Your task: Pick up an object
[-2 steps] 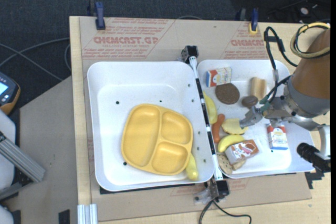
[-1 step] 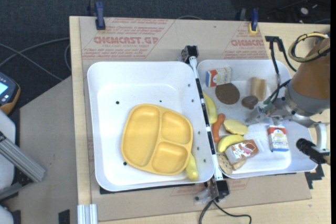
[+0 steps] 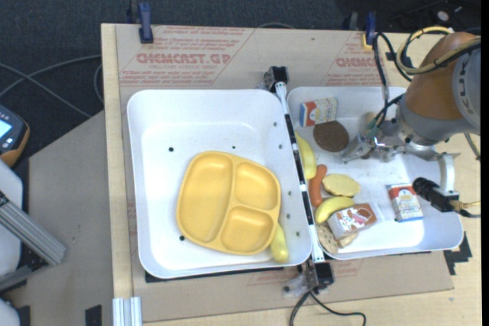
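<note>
— Two shallow white bins sit side by side, so where do the pickable things lie?

— Nearly all are in the right white bin [image 3: 439,240]. Nearest the camera, a pale round cracker [image 3: 328,239] lies under the corner of a red-and-white snack packet [image 3: 354,217], with a curved yellow toy banana [image 3: 333,208] touching the packet's far side. The jumble looks tipped in, not arranged.

— And the left white bin [image 3: 145,164]?

— It bears a yellow three-compartment plastic plate [image 3: 228,201], lying flat, with a small yellow oval piece [image 3: 280,246] wedged between the plate and the bin's wall.

— Farther back on the right?

— An orange toy carrot [image 3: 316,185] lies along the dividing wall, next to a pale yellow oval slice [image 3: 341,184]. Beyond them lies a flat dark-brown round disc [image 3: 331,136], touching a small white carton with red and blue print [image 3: 317,111].

— What is the pincer doing?

— The grey arm's gripper [image 3: 364,149] is low in the bin, just beside the brown disc, probably its target. Whether the pincer is spread or closed I cannot tell, and nothing visibly sits in it.
</note>
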### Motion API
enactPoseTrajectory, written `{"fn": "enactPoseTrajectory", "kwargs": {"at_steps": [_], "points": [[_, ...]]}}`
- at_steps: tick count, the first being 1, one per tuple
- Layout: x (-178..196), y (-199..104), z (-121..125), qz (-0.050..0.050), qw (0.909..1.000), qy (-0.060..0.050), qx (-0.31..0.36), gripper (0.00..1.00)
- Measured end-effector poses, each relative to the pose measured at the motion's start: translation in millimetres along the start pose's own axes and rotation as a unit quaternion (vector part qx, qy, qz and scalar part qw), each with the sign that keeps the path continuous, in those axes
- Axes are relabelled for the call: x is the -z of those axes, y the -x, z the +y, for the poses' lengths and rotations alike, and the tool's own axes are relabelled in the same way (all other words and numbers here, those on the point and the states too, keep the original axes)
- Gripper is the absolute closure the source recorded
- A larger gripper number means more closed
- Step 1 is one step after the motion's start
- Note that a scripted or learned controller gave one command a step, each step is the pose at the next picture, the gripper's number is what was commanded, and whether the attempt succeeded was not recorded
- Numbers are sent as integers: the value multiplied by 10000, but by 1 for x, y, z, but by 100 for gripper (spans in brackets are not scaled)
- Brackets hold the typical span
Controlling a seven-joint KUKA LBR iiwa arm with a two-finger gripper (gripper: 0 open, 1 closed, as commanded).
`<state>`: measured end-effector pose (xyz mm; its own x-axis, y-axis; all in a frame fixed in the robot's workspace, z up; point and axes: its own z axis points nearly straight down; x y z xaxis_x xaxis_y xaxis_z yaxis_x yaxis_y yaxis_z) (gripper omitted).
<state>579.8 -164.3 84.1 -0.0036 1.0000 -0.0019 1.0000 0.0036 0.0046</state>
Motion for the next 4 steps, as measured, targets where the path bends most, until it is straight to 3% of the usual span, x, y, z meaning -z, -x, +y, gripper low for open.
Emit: {"fn": "enactPoseTrajectory", "kwargs": {"at_steps": [1, 2, 3, 4], "points": [[1, 57, 65, 76, 10000, -40, -7, 0], [12, 59, 63, 4, 10000, -9, -3, 100], [100, -47, 65, 13, 10000, 22, 30, 100], [101, -109, 27, 26, 10000, -46, 10, 100]]}}
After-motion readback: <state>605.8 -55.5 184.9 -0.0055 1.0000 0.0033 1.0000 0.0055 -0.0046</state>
